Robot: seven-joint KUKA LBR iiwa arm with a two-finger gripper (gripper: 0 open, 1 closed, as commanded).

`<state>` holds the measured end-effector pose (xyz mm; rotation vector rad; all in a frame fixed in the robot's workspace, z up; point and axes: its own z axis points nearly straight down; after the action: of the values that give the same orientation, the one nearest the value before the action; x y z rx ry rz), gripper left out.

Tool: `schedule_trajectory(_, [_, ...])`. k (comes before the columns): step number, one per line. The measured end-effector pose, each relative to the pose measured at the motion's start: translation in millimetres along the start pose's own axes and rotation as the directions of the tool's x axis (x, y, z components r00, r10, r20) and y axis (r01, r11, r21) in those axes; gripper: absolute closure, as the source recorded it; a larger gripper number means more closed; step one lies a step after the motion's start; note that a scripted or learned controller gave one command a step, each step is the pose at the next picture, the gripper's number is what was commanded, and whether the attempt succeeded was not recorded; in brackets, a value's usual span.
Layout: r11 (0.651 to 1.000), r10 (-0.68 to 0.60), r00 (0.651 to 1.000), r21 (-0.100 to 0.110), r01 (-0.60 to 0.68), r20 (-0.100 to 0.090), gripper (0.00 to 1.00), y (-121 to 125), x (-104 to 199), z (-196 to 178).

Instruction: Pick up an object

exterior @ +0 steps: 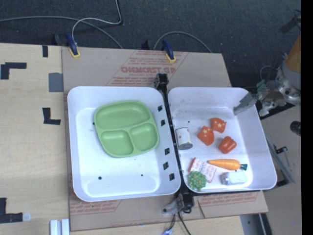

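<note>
1. The gripper (243, 105) hangs over the right bin's (259, 146) far right rim, clear of the contents; whether it is apart or together, I cannot tell.
2. Nothing is held: 3 red pieces (215, 132), a carrot (224, 164), a small can (183, 137) and a green ball (197, 180) lie loose in that bin, spread enough to single 1 out.
3. The left bin (78, 146) holds a green plate (127, 128).

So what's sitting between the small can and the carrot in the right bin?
In the camera view, nothing between the small can and the carrot, just bare floor of the right bin; the red pieces lie above that line.
</note>
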<state>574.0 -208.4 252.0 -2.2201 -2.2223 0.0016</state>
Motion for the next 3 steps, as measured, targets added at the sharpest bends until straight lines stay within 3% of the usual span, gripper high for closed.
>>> schedule_trajectory(1, [1.0, -0.001, 1.0, 0.004, 0.001, -0.002, 0.0, 58, 9, 148])
schedule_trajectory(2, [1.0, 0.001, 1.0, -0.001, -0.001, 0.002, 0.0, 20, 80, 161])
schedule_trajectory(3, [1.0, 0.001, 1.0, -0.004, -0.001, 0.004, 0.0, 38, 83, 165])
